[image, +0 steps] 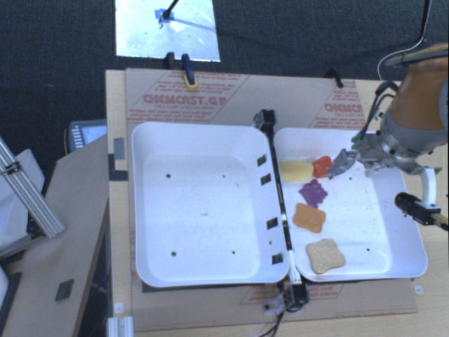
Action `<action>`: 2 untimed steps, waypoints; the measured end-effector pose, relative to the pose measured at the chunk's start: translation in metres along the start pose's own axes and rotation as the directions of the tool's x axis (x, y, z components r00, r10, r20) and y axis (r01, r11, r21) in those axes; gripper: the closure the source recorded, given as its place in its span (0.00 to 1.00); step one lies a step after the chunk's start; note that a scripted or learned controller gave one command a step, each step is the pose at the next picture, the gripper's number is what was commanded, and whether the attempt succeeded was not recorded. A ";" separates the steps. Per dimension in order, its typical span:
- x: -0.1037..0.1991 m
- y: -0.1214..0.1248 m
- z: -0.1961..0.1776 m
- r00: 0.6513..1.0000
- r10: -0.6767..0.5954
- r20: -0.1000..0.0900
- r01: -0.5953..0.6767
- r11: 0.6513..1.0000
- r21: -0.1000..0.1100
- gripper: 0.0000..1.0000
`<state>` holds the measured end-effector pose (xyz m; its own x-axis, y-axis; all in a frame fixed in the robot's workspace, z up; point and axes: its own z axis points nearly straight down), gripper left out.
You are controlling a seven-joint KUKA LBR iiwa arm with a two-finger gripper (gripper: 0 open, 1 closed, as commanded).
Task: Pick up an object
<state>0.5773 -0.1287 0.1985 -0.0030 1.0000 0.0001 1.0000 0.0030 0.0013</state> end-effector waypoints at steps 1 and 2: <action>0.047 0.021 0.058 1.000 -0.005 -0.002 0.005 1.000 0.002 0.00; 0.044 0.021 0.044 1.000 -0.001 0.001 0.001 1.000 -0.002 1.00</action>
<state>0.5983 -0.0848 0.1545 -0.0042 1.0000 -0.0005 1.0000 0.0042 0.0038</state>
